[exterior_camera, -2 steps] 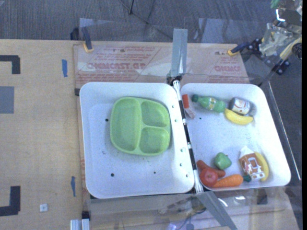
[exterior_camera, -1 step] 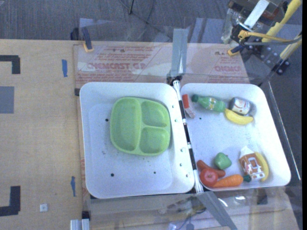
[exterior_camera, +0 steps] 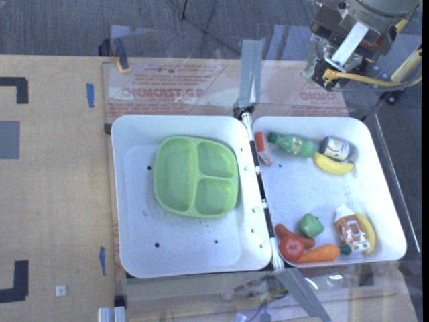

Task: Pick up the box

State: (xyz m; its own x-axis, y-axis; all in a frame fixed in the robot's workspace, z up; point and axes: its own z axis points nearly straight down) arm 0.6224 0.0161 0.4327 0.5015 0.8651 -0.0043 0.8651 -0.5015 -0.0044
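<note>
Claw position: the claw (exterior_camera: 326, 60) hangs over the far edge of the surface (exterior_camera: 53, 180), outside the far rim of the right bin (exterior_camera: 382, 173).
Claw state: cannot tell, as its tip is lost against the wrist hardware.
Claw rationale: judged to be a high standby pose that leaves both bins unobstructed before any descent.
Box location: the box (exterior_camera: 347, 229) sits in the right bin's near right corner, well apart from the claw.
Box form: small carton with flat faces and straight edges, white with orange-red print; it appears to lie tilted.
Box contact: a banana (exterior_camera: 368, 229) touches its right side; a carrot (exterior_camera: 322, 253) lies just beside its near left corner.
Neighbour textures: the banana, the carrot and the green pepper (exterior_camera: 310, 225) are smooth, rounded and glossy, probably moulded plastic.
Grasp implication: the crowded right flank likely favours closing across the box's freer faces.
Left bin: the left bin (exterior_camera: 134, 247) holds a matte green plate (exterior_camera: 196, 176) with three compartments.
</note>
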